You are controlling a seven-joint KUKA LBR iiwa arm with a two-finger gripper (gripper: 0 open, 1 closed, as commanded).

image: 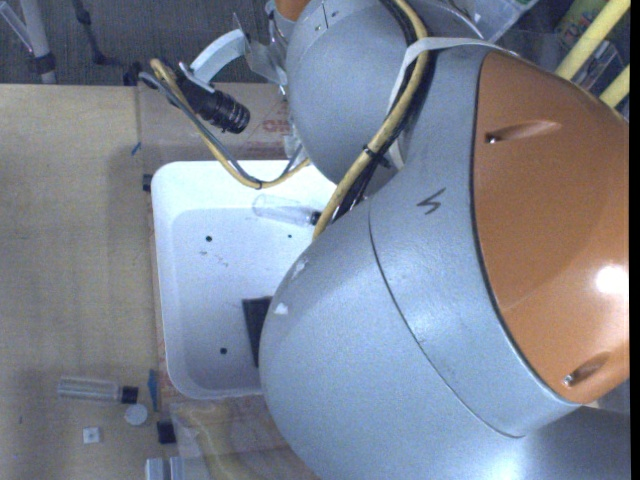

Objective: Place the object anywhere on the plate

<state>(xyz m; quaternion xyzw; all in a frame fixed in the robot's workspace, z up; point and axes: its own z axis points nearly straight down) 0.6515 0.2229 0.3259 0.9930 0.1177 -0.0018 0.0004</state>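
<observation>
A dark flat piece [256, 326], possibly the plate or the object, is showing near the white bin's [165, 268] lower edge, half hidden under the grey arm [400, 308]. The arm is covering most of the bin, so the step is hard to judge. The gripper's state cannot be told. Open room is lying toward the bin's left wall.

The bulky, rounded grey metal arm [400, 348] carries a broad glossy orange band [555, 218]. A yellow cable [385, 128] bundled with black ones runs along its casing, beside a small dark zigzag mark [430, 203].
</observation>
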